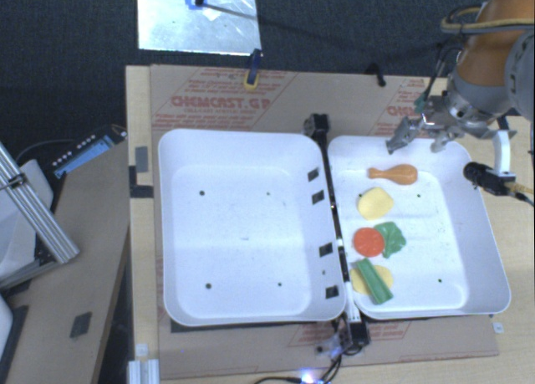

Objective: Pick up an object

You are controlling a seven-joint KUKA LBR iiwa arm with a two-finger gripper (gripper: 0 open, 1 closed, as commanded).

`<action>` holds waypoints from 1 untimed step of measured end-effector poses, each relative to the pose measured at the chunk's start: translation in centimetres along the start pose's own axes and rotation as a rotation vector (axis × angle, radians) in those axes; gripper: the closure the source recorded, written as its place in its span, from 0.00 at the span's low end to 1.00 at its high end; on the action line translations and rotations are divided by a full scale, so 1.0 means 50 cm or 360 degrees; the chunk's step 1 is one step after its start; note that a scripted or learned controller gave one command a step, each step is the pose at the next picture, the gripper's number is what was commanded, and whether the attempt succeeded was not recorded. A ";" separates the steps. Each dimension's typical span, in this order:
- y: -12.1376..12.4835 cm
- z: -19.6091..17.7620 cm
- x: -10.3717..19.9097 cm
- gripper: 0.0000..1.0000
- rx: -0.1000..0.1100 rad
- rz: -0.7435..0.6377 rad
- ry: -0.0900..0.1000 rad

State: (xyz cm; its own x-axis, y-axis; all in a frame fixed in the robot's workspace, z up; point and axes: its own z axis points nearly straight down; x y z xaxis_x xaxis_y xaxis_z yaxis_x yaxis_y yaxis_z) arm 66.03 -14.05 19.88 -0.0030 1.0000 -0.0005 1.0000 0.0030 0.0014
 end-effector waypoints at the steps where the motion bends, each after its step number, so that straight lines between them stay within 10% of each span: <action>1: 0.002 -0.023 0.000 1.00 -0.0007 -0.0005 -0.0001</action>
State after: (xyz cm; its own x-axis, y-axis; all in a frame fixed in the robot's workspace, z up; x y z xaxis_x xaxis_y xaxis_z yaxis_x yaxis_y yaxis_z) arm 66.14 -14.04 21.03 -0.0059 1.0000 -0.0009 1.0000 0.0059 0.0055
